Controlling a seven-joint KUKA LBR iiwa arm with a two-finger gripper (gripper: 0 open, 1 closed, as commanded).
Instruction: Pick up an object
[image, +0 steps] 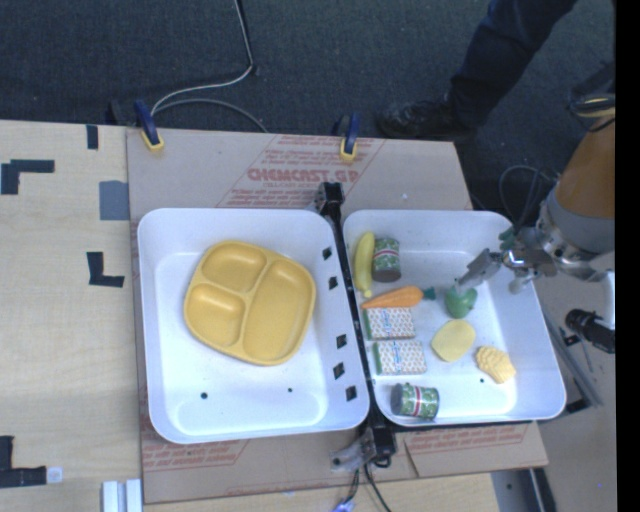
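Presently, two shallow white bins sit side by side on a cardboard-covered bench (290, 170).

Left bin (165, 330): one yellow divided plate (250, 301), lying flat and slightly turned, towards the far half of the bin.

Right bin (530, 370), contents:
- yellow banana (364, 262), lying along the divider at the far left corner;
- dark can (386, 258), just beside the banana;
- orange carrot (392, 298), lying crosswise below the can;
- two patterned packets (390, 323) and (399, 356), one below the other near the divider;
- green-labelled can (414, 401), on its side at the near edge;
- pale yellow round piece (453, 341), mid-bin;
- yellow ridged piece (495, 363), to its right;
- small green item (460, 300), just above the pale yellow piece.

Arm: enters from the right. Gripper (485, 268) hangs over the right bin, near the small green item. Whether its fingers are spread or closed cannot be told, and nothing is seen between them.
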